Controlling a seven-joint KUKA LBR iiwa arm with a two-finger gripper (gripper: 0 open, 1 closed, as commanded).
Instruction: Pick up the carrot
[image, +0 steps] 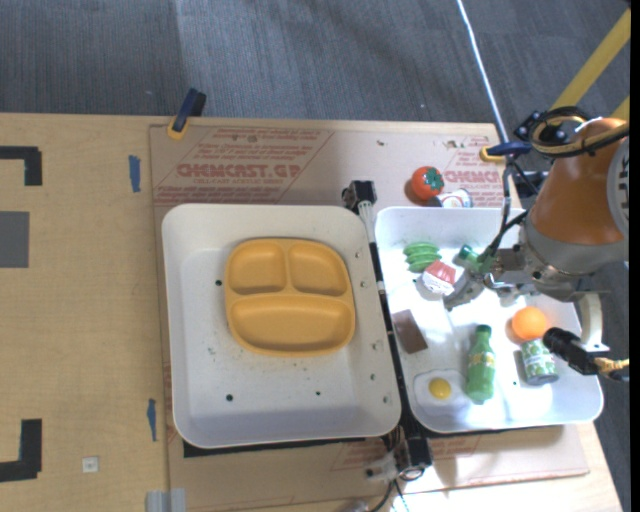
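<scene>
My gripper (463, 288) hangs low over the middle of the right white bin (575, 408), with the grey arm and its orange band reaching in from the right. A small green piece (467, 257) pokes out at the gripper's upper edge; I cannot tell what it belongs to. Just left of the gripper lies a red and white item (437, 279). An orange round thing (528, 323) sits to the gripper's lower right, partly under the arm. The arm hides part of the bin's right side.
The right bin also holds a green ribbed item (421, 254), a brown block (408, 331), a green bottle (481, 363), a small jar (540, 364) and a fried egg (440, 387). A yellow divided plate (290, 296) lies in the left bin (200, 400). A tomato (425, 183) rests behind the bins.
</scene>
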